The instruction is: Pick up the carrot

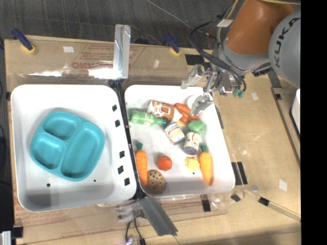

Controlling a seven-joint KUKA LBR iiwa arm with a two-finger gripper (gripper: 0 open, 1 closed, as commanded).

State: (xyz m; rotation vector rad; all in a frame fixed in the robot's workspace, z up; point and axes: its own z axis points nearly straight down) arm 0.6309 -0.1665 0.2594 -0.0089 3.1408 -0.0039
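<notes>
Brown bench carries two white bins: the left bin holds a teal divided tray, the right bin a jumble of toy food, cans and a green bottle. From the upper right the arm slants down, its gripper over the right bin's upper edge, grasp impossible to judge. One carrot lies by the bin's left wall, another carrot at lower right, both running top-to-bottom with green ends uppermost.

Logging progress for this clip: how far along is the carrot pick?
Nothing looks done: both carrots, one near the right bin's left wall, one near its right wall, lie untouched. The gripper hovers over the bin's far right corner, carrying nothing. Approach, grasp and lift remain.
</notes>
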